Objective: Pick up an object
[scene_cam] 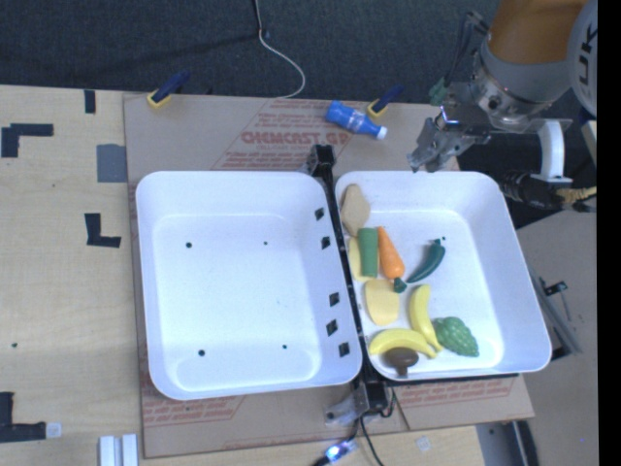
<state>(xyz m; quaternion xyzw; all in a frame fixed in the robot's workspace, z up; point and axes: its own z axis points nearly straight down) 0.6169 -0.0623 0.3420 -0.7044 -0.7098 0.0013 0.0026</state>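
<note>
The right bin holds several toy foods: a tan potato, a yellow-green corn piece, an orange carrot, a dark green pepper, a pale yellow piece, two bananas and a green broccoli. My gripper hangs above the right bin's far rim, well back from the foods. Nothing shows between its fingers, which look close together.
The left bin sits beside the right one, a black clip strip between them. A blue bottle lies on the cardboard behind the bins. Blue-and-yellow clamps hold the cardboard. A white cable hangs at the back.
</note>
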